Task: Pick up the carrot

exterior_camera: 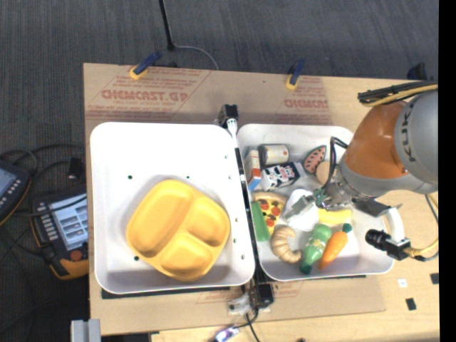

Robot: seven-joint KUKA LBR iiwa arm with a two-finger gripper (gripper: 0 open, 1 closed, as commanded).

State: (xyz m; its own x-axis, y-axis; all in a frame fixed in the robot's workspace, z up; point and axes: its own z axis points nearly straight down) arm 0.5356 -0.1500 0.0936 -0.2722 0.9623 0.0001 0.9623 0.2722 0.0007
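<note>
The carrot (333, 247) is lying tilted in the right bin (370, 268), near its front wall, just beside a green bottle-shaped toy (314, 246) on its left and close to a croissant (285, 243). The gripper (318, 201) is reaching in from the right and hanging above a white item (299, 209) in the middle of that bin, apart from the carrot; how far it is open cannot be told. A pizza slice (268, 206), a small can (274, 153) and a black-and-white carton (281, 173) whose print is too small to read are sitting further back. The left bin (114, 155) is holding a yellow divided plate (178, 228). The cardboard sheet (142, 95) under the bins is showing red lettering reading roughly "CHEMCAST GP", seemingly reversed. Part of "KUKA" is appearing on the arm (410, 144).
</note>
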